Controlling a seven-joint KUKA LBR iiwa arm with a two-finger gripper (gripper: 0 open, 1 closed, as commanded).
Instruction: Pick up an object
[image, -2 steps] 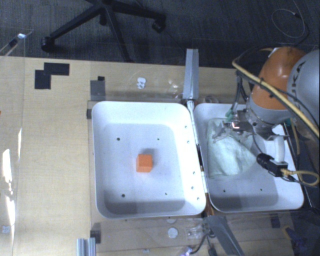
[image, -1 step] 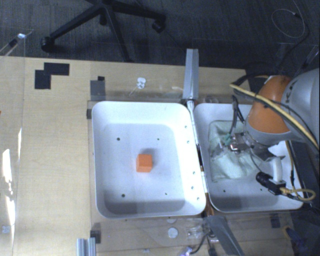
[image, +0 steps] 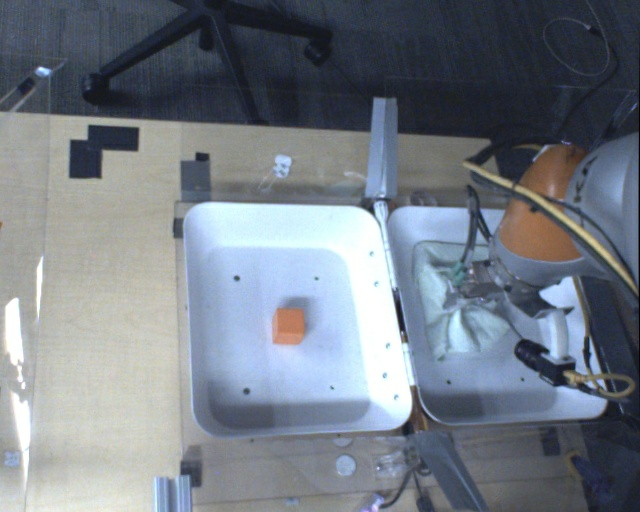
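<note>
An orange cube (image: 289, 326) lies near the middle of the left bin (image: 215, 240). A crumpled pale cloth (image: 450, 305) rests in the right bin (image: 480, 400), toward its left side. My gripper (image: 467, 296) is down on the cloth, hanging below the orange band of the arm (image: 535, 205). The wrist body hides most of the gripper, and the cloth bunches up around it.
A metal divider post (image: 383, 150) stands at the back between the two bins. A black cable connector (image: 540, 362) hangs over the right bin's right side. Black tape marks (image: 100, 148) sit on the bench at the far left.
</note>
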